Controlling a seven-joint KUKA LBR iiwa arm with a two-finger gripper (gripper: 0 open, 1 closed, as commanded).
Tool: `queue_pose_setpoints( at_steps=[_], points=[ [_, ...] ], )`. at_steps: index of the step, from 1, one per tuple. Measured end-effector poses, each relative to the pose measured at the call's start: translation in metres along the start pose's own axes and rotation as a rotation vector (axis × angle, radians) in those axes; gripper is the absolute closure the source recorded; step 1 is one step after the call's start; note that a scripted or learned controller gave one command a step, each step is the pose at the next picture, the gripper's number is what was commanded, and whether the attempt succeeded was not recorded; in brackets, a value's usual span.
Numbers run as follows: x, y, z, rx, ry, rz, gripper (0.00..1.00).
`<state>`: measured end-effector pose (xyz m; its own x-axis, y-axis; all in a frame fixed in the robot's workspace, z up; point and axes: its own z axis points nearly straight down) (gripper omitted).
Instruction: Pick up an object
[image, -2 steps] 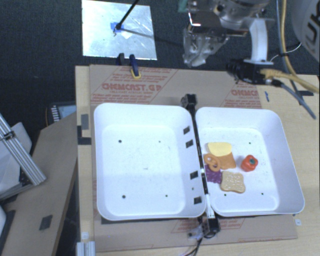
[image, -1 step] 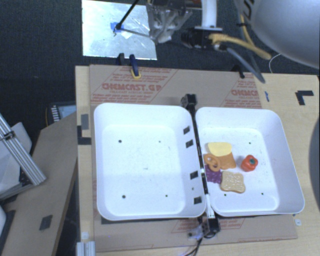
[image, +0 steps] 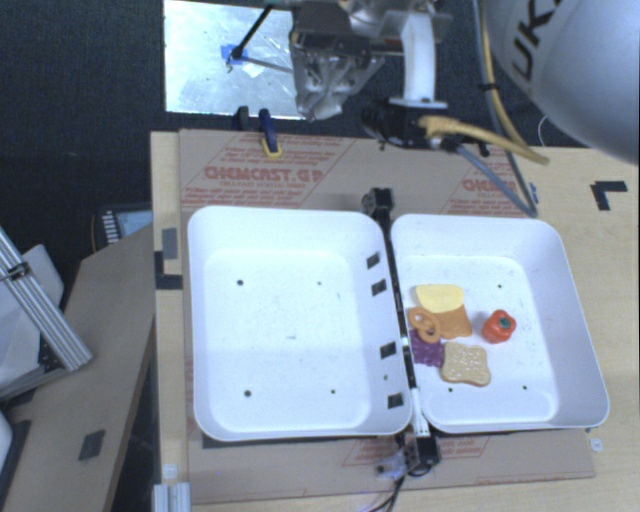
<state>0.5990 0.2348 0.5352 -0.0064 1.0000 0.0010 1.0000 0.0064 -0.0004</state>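
At the far left you see a slanted aluminium rail (image: 40, 310) beside the bench. Next comes the left bin (image: 215, 400), white and shallow, sitting on a brown board printed CHEMCAST (image: 262, 172). Above it, at the top of the view, the gripper (image: 322, 85) hangs over a shiny metal sheet (image: 205, 60), well apart from both bins; you cannot tell how its fingers stand, as they blur together against the glare. A row of black clips (image: 380, 288) marks the seam between the bins. In the right bin (image: 570, 300), near its left wall, your candidates lie clustered: a yellow slice (image: 440, 297) overlapping an orange piece (image: 455, 322), an orange ring (image: 424, 323), a purple piece (image: 427, 351) and a tan cracker-like piece (image: 466, 364). Just right of them sits a red pepper-like toy (image: 499, 325).
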Motion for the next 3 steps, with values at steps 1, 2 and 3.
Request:
queue_pose_setpoints(
  at_steps=[1, 2, 3],
  points=[
    [-0.017, -0.037, 0.0, 0.0, 0.0, 0.004, 1.0],
    [-0.027, -0.072, 0.0, 0.0, 0.0, 0.001, 1.0],
    [-0.026, -0.07, -0.011, -0.003, 0.001, -0.003, 1.0]
  ],
)
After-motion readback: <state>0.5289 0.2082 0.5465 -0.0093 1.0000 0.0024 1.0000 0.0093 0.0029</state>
